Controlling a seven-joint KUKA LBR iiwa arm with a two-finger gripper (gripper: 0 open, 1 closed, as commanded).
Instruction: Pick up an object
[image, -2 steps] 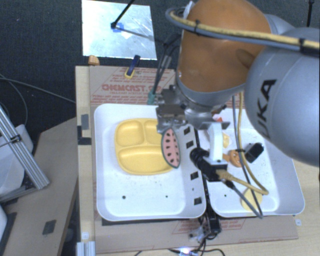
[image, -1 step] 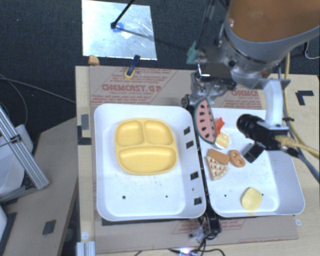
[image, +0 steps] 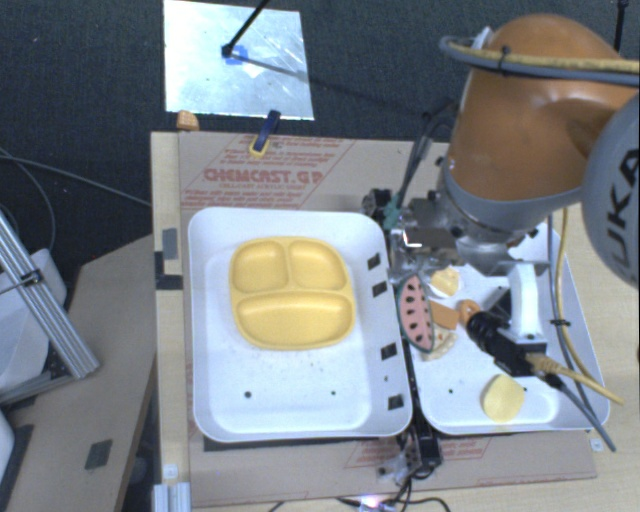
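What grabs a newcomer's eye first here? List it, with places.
The arm comes first: its big orange band and grey body loom over the right bin. Next is the yellow tray with three compartments, lying in the middle of the left bin. Then the clutter under the arm in the right bin: a watermelon slice by the inner wall, and a pale yellow lump nearer the front.

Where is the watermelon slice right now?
The watermelon slice lies in the right bin, against its left wall beside the divider, just below the arm's tool and left of an orange piece.
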